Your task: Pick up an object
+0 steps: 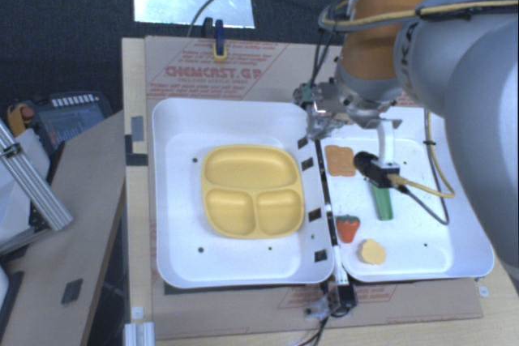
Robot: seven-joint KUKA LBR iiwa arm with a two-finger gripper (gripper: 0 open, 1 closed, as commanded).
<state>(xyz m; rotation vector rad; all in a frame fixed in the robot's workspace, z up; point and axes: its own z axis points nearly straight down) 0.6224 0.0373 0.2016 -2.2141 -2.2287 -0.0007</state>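
Objects: orange square piece (341,161), green stick (383,202), strawberry-like toy (348,228) and yellow round piece (373,252) lie in my right bin (466,243).
Gripper (324,126): mine, above the bins' divider; grip state, cannot tell.
Left bin (174,174): yellow divided tray (251,190).

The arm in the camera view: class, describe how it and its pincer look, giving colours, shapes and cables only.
The arm is a thick, rounded grey tube with an orange band bulging above the wrist. A yellow-and-black cable runs along its top, and thin dark cables loop around the metallic wrist. The pincer is a small, dark metal assembly below it.
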